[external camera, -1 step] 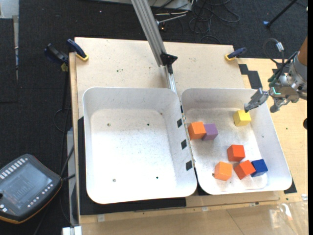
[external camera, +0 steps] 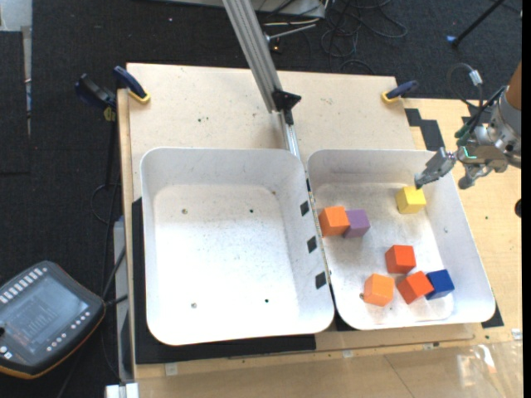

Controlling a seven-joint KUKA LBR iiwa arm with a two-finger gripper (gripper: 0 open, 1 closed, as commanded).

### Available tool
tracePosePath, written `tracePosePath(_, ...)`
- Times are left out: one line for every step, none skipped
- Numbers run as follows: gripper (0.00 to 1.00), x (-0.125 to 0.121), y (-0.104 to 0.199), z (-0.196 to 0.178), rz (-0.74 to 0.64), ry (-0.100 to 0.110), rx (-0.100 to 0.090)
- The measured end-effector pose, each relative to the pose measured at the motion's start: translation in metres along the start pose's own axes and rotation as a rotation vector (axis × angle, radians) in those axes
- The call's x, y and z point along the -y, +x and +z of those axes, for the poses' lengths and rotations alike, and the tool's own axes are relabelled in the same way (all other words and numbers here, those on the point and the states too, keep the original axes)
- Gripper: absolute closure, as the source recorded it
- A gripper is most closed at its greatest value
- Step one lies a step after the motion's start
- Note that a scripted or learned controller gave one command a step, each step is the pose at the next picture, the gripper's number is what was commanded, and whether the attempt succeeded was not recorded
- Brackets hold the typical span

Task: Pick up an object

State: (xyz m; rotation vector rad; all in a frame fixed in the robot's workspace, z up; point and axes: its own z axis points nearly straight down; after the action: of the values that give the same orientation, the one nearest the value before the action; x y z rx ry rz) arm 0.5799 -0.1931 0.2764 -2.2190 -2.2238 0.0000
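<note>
The yellow cube (external camera: 411, 199) is seen in the right bin (external camera: 473, 259), well apart from the orange and purple cubes (external camera: 344, 221) toward the bin's middle, and it is judged light, rigid and smooth-faced, best taken across two opposite flat sides. The gripper (external camera: 448, 172) hangs just above and beside it, its fingers spread and nothing held between them.

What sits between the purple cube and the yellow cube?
Bare bin floor in the camera view; nothing lies between the purple cube and yellow cube.
</note>
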Motion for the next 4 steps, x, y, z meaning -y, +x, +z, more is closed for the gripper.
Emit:
tracePosePath(0.0, 0.002, 0.003, 0.043, 0.002, 0.004, 0.0)
tracePosePath(0.0, 0.0, 0.005, 0.107, 0.002, 0.006, -0.001)
tracePosePath(0.0, 0.001, -0.002, 0.168, 0.003, 0.006, -0.001)
tracePosePath(1.0, -0.001, -0.002, 0.154, 0.003, -0.002, 0.001)
